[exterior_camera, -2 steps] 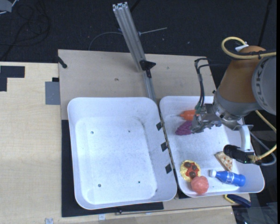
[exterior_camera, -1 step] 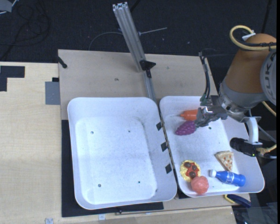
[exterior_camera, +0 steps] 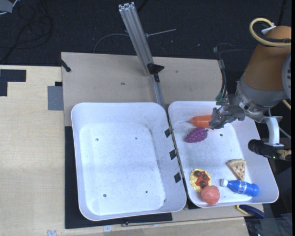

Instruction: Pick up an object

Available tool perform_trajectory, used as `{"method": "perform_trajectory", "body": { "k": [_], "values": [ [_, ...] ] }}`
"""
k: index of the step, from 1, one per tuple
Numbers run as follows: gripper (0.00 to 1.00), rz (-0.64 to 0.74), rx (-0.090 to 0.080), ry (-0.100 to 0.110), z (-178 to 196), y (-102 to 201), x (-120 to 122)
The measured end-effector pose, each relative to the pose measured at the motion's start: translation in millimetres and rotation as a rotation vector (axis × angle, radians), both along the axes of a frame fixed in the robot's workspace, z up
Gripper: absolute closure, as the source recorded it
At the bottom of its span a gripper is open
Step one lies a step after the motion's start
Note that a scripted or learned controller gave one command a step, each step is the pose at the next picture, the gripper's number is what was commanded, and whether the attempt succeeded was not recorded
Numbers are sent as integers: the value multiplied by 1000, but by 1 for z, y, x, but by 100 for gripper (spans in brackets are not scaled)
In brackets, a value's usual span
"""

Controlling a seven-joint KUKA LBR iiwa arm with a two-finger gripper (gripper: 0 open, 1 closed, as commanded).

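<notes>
Beside the left bin (exterior_camera: pixel 120 159), the right bin (exterior_camera: pixel 265 193) carries everything: purple grapes (exterior_camera: pixel 195 135) near its middle, an orange carrot (exterior_camera: pixel 201 120) just behind them. My claw (exterior_camera: pixel 219 119) sits at the carrot's right end, touching or nearly so; grip state I cannot tell. Toward the bin's near edge: yellow toy (exterior_camera: pixel 200 178), red ball (exterior_camera: pixel 211 194), pizza slice (exterior_camera: pixel 237 169), blue bottle (exterior_camera: pixel 241 187).

This is a robotics lab. A plywood desk (exterior_camera: pixel 108 77) carries two shallow white bins (exterior_camera: pixel 120 161), and a bare aluminium rail (exterior_camera: pixel 137 38) rises at a slant from behind them. Beyond the desk's far edge, loose cables (exterior_camera: pixel 34 23) trail over dark carpet, and the grey-and-orange industrial arm (exterior_camera: pixel 268 68) stands at the bins' right.
</notes>
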State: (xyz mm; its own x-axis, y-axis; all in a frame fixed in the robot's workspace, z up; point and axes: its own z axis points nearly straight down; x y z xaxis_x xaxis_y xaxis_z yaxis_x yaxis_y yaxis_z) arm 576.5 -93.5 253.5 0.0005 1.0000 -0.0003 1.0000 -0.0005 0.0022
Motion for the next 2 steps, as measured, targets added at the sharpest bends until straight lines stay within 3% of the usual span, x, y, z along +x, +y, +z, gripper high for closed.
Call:
{"method": "perform_trajectory", "body": {
  "k": [2],
  "values": [
    [100, 3, 1, 4, -12, 103, -42]
  ]
}}
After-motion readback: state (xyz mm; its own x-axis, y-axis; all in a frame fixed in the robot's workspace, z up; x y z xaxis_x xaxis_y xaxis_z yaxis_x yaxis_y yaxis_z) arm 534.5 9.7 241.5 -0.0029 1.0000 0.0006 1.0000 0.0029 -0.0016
